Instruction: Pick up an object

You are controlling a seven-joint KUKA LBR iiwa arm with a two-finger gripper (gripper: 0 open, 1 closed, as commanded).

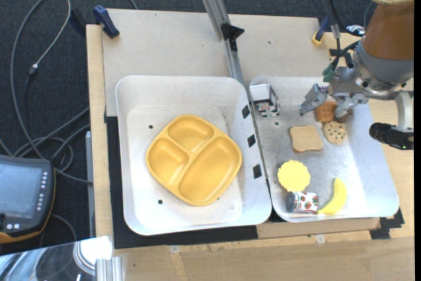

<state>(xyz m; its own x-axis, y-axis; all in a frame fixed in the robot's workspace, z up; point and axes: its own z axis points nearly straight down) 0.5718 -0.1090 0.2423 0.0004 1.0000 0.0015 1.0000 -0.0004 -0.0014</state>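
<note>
**End effector low over right bin, nothing seen held**

The end effector (327, 104) is seen low in the right bin (375, 161), at its upper part, w/ an orange-brown item (325, 112) just beneath it. Finger opening can't be told from this angle, and nothing is seen clamped between the fingers. A cookie (335, 133) lies just below, a bread slice (306, 139) beside it to the left. Nearer the front a yellow disc (293, 175), a small can (302, 202) and a banana (335, 197) are seen; a small white box (262, 99) sits by the divider. The left bin (131, 141) carries a yellow sectioned plate (194, 159).

Risks, as judged: the orange-brown item and cookie are touching or nearly so, so a closing stroke could nudge one or pinch both. Flat items may be skidded along the bin floor rather than lifted. Depth is hard to be judged here; a grasp could be closed on air.
</note>
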